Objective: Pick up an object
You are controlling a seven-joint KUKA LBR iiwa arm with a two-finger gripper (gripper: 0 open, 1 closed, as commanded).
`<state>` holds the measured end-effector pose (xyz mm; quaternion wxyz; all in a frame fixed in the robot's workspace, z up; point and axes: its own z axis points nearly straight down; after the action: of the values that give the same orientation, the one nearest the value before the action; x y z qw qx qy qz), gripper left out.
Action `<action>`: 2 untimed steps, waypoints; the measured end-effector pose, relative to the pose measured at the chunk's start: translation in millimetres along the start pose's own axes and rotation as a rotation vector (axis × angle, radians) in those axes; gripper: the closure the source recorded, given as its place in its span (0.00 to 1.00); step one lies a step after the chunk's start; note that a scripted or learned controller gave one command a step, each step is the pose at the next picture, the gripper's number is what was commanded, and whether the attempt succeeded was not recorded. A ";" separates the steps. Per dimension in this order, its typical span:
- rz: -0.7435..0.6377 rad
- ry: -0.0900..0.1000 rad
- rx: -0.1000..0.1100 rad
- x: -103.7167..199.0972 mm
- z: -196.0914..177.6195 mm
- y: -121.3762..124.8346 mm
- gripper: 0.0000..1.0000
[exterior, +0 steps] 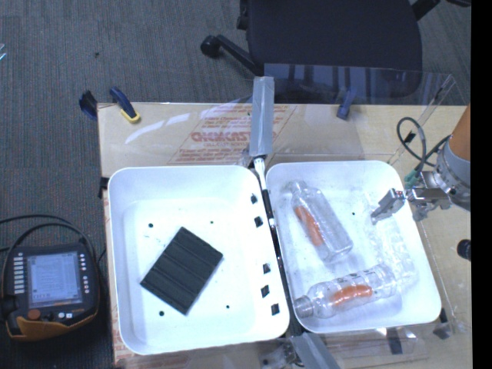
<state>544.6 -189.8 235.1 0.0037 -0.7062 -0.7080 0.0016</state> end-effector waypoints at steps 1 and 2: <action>-0.122 -0.005 -0.035 60.0 106.2 63.2 0.00; -0.122 -0.005 -0.033 60.0 106.7 62.8 0.00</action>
<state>606.4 -129.4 128.1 -0.0096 -0.6618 -0.7495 -0.0088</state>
